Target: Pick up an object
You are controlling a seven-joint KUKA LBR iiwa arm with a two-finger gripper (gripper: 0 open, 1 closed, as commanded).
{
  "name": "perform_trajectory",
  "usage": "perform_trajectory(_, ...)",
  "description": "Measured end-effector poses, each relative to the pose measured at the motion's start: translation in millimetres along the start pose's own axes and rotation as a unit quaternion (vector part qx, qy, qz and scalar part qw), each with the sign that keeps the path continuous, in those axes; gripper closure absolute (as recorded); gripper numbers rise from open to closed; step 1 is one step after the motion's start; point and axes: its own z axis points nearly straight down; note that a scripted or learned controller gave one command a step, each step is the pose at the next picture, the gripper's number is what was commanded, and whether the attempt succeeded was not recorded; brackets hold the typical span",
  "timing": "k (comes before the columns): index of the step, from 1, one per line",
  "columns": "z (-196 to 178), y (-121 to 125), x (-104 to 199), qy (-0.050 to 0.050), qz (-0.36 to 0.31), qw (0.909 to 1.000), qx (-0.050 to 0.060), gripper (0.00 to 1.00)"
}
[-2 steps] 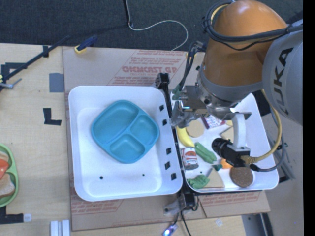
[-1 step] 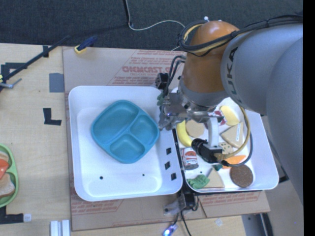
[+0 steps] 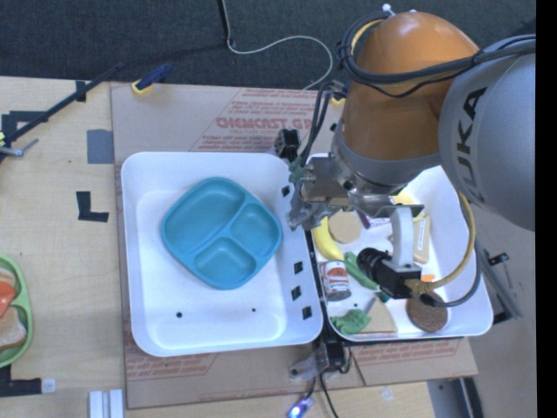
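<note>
My glossy orange plastic wrist band shows highlights; grey arm casing smooth, semi-matt. Blue three-compartment plastic plate matt, smooth. Two shallow white plastic bins smooth, slight sheen. Brown printed cardboard sheet underneath is matt. Light wooden bench dull, scuffed.

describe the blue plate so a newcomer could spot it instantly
Start at the two white bins side by side; take the left bin, away from the arm. The blue plate lies near its middle, turned diagonally. It is a rounded-square tray with three compartments, the sole blue item in either bin.
</note>
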Motion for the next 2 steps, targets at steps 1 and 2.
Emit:
perform_trajectory(1, -82, -7, -94, -0.002, 0.006, 1.0, -0.002, 1.0)
perform_trajectory(2, 32, -9, -52, -0.002, 0.001, 1.0, 0.009, 1.0)
